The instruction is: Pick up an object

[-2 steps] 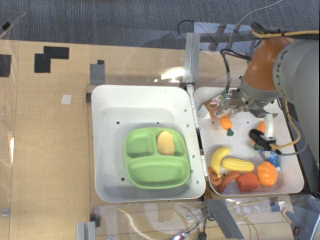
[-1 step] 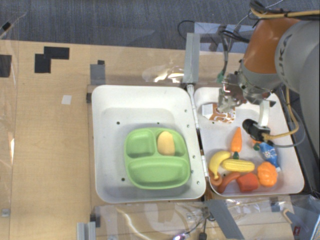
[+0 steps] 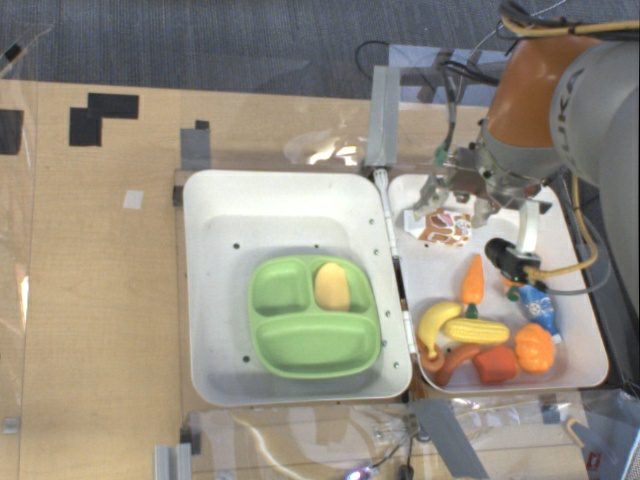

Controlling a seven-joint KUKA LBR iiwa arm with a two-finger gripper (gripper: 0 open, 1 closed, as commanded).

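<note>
The end effector [image 3: 462,190] hangs low over the far end of the right bin [image 3: 592,366], its metal parts spread just above a small white packet with brown print [image 3: 443,227]; whether it is released or clenched I cannot tell, and nothing can be made out in its grip. That packet, lying flat against the bin floor directly beneath it, looks like the nearest candidate: judged from its look it is light, thin and crinkly, likely to slide or buckle, so a pinch across a raised edge seems safer than pressing down on its middle. Further toward the near end of the same bin lie toy foods, probably hollow plastic, light, stiff and somewhat slick: an orange carrot [image 3: 473,280], a banana [image 3: 437,324], a corn cob [image 3: 476,331], a red block-shaped piece [image 3: 495,364] and a small orange pumpkin-like fruit [image 3: 535,348], crowded and touching, so each would best be taken across its narrow width. A blue piece [image 3: 538,307] sits beside them. In the left bin [image 3: 215,368] a green divided plate [image 3: 313,345] carries a yellow lemon-like toy [image 3: 332,287], both resting on the table [image 3: 90,298].
</note>
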